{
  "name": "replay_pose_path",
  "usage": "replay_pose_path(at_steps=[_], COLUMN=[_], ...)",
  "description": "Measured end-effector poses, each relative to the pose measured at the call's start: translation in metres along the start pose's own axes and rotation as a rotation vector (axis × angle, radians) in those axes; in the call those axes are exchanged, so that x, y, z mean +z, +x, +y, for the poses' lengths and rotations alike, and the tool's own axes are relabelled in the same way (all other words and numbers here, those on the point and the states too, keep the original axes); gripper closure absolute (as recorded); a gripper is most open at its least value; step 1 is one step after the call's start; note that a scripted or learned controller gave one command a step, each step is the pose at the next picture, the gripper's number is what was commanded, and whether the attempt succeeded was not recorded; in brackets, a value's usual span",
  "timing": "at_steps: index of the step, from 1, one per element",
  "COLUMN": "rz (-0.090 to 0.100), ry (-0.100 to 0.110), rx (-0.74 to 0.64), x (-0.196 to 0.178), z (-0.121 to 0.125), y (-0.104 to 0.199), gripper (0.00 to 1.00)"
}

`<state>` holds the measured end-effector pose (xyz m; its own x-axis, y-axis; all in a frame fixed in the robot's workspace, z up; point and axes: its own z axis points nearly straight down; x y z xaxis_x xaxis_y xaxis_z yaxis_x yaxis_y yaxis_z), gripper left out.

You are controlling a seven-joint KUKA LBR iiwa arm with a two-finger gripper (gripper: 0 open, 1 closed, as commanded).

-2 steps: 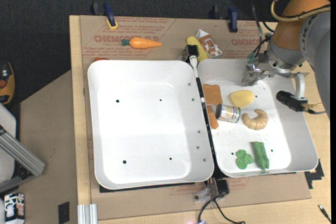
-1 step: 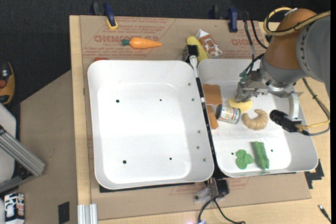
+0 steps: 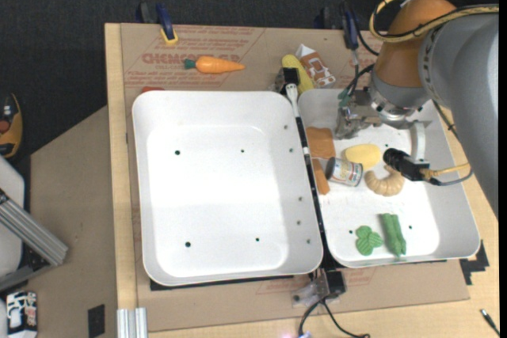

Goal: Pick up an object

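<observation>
Objects for picking are gathered in the right bin (image 3: 451, 245), close beneath and beside the gripper (image 3: 348, 123). A pale yellow lemon-like piece (image 3: 363, 153) lies just below it, a small can (image 3: 344, 172) lies on its side a little lower, an orange-brown block (image 3: 320, 143) sits just to its left, and a tan croissant-shaped item (image 3: 385, 184) rests below and to the right. Two green toys (image 3: 380, 237) are placed well below. The gripper is lowered over the bin's upper part, and nothing is seen held by it; its opening cannot be told. The step is judged to be the approach and descent. For the next move, one item must be singled out and centred, since the pieces are crowded.
</observation>
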<state>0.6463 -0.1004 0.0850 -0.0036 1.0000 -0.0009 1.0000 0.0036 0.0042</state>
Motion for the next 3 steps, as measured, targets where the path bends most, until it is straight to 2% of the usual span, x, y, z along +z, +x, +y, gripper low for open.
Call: replay_pose_path(at_steps=[1,2,3], rz=[0.0,0.002,0.001], ry=[0.002,0.008,0.006], rx=[0.005,0.006,0.005], x=[0.0,0.0,-0.001], z=[-0.003,-0.042,-0.062], y=[-0.015,-0.007,-0.009], gripper=[1.0,1.0,1.0])
